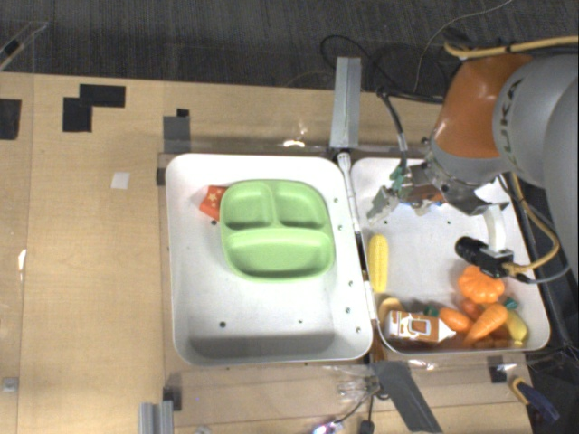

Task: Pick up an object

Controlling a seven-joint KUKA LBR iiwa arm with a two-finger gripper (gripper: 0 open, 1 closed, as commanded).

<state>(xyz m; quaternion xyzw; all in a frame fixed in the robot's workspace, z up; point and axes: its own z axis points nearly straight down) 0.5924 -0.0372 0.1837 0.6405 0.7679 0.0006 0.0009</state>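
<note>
On the desk (81, 269) two white bins sit side by side; the arm (534, 125) reaches in from the view's right over the right-hand bin (421, 260); its pincer (380, 204) hangs above the bare floor of that bin near its far left corner, pointing toward the wall shared with the other bin; how far it stands open I cannot tell, and no thing is seen in its hold. A corn cob (379, 262) lies along that bin's left edge; a brown bottle (418, 325) with a pale label lies on its side along the near edge, by the near left corner; two carrots (488, 319) and a small orange pumpkin (480, 285) crowd the near right corner, touching one another. In the left-hand bin (194, 269) a green divided plate (275, 228) rests toward the far edge; a red packet (211, 202) peeps from under its far left corner.
</note>
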